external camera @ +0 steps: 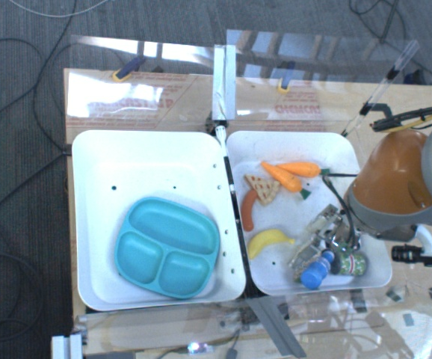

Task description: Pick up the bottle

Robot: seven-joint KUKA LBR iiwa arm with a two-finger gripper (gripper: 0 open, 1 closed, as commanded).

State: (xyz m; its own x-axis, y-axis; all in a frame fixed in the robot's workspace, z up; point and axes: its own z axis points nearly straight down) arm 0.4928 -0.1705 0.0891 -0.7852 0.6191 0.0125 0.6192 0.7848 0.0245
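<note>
Bottle (334, 266): lying on its side in front right corner of right bin (365, 278), blue cap toward banana (269, 241), green label end toward bin's right wall.
Gripper (322, 239): I see it low over bottle, metal fingers just banana-side of it; looks touching bottle's cap end, can't confirm.
Opening: can't tell how wide, nothing seen clamped.
Banana: just left of gripper, apart.
Carrots (291, 172): well behind banana.
Blue tray (168, 247): in left bin.

Blue tray (168, 246) in the left bin (104, 163); right of it: sausage (247, 208), banana (270, 241), carrots (292, 173), cracker (263, 188).
</note>
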